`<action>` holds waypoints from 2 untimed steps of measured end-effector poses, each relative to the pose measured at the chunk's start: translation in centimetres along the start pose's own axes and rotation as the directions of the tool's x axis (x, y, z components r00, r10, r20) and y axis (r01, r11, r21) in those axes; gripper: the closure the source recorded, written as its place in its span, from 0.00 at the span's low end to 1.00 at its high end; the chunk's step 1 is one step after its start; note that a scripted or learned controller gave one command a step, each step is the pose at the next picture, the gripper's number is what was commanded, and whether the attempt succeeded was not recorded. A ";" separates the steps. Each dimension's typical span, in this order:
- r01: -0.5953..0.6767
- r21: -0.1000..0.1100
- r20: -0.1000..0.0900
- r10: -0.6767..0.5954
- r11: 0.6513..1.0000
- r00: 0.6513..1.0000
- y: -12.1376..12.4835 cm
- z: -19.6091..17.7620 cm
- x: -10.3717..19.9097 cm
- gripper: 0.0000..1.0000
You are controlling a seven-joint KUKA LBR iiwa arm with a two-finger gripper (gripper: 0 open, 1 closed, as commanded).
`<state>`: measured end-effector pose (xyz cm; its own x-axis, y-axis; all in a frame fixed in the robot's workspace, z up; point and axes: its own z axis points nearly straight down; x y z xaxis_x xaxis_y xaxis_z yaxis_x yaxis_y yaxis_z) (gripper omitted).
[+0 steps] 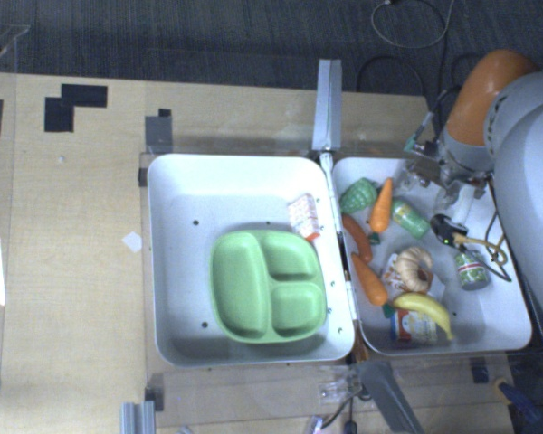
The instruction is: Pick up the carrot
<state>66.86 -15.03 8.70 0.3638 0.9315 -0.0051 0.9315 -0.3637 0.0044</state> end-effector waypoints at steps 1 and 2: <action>0.237 -0.004 -0.007 -0.237 0.971 0.971 -1.9 -0.1 5.4 0.00; 0.219 -0.008 -0.006 -0.219 0.976 0.976 -8.7 -0.3 3.5 0.00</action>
<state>60.02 -8.65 8.95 0.1513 0.9885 -0.0002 0.9884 -0.1513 0.0112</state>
